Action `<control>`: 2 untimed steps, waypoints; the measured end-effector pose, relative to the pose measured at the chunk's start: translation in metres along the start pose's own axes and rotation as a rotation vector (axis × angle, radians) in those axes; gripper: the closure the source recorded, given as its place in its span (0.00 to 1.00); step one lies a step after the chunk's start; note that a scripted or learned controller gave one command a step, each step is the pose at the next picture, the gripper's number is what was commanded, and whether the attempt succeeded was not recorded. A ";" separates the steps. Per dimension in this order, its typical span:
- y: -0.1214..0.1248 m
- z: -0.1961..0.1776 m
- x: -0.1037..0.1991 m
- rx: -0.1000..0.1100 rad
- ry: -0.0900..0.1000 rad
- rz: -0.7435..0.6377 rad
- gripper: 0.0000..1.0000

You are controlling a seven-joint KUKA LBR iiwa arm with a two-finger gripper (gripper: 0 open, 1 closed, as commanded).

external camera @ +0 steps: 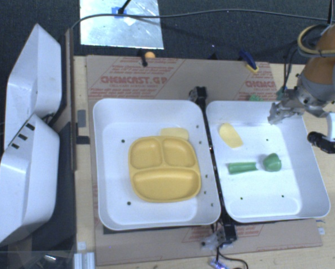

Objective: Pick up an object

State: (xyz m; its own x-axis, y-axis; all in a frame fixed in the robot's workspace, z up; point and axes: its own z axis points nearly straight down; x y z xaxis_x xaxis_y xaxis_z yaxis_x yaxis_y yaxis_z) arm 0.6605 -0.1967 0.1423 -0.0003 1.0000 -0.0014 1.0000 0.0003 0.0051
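The arm (324,66) is grey with a rounded orange band above a paler grey wrist. A yellowish cable (306,38) loops beside the orange part. The gripper (279,114) is light grey metal with angular edges.

Glossy white plastic bins (111,167), a smooth yellow plastic divided tray (164,170), printed cardboard (133,74) underneath, a shiny metal sheet (119,18).

A pale yellow oblong piece (230,135) lies flat near the right bin's (307,167) left wall. A green cylinder (242,167) lies on its side mid-bin, and a green rounded lump (272,162) sits just beside its right end.
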 end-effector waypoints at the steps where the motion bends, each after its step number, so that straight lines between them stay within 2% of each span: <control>1: 0.004 -0.044 -0.002 0.000 0.000 0.000 1.00; 2: 0.005 -0.072 -0.002 0.002 0.000 -0.001 1.00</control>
State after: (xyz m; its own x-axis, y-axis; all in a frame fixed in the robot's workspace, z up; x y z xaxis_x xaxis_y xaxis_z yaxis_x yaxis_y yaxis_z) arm 0.6654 -0.1983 0.2146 -0.0009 1.0000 -0.0009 1.0000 0.0009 0.0035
